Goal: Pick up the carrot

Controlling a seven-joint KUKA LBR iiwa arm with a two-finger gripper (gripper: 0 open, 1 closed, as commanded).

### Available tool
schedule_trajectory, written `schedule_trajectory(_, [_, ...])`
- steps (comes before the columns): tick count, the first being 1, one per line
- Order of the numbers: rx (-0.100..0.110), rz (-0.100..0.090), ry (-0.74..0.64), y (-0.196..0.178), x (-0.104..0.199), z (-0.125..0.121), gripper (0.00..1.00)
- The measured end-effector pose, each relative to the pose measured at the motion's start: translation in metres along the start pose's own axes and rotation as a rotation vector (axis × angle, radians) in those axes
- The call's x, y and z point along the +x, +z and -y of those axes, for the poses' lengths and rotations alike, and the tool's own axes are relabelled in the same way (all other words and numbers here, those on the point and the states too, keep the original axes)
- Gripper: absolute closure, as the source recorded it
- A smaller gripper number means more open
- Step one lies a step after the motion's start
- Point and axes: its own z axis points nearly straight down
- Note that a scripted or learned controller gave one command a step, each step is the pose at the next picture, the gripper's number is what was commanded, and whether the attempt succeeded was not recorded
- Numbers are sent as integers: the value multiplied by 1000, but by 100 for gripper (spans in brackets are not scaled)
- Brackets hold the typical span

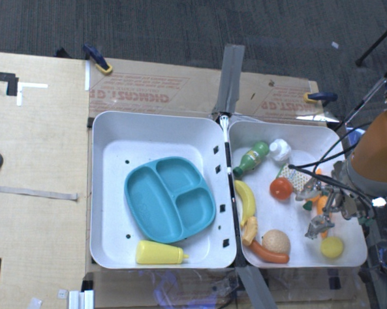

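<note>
The carrot (319,203) shows as a small orange piece in the right bin (293,132), near its right side, partly covered by the gripper's metal parts. My gripper (317,212) hangs low in that bin, right over the carrot, with the arm and its orange band (378,152) coming in from the right. Cables cross above it. I cannot make out whether the carrot is held.
The right bin also holds a red tomato (281,188), green bottle (252,157), banana (245,198), lemon (331,247), bread roll (276,240) and sausage (267,252). The left bin (107,178) holds a blue divided plate (171,198) and a yellow bottle (160,253).
</note>
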Motion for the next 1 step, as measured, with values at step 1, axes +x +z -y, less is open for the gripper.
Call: schedule_trajectory(1, [2, 6, -5, -10, -3, -1, 100])
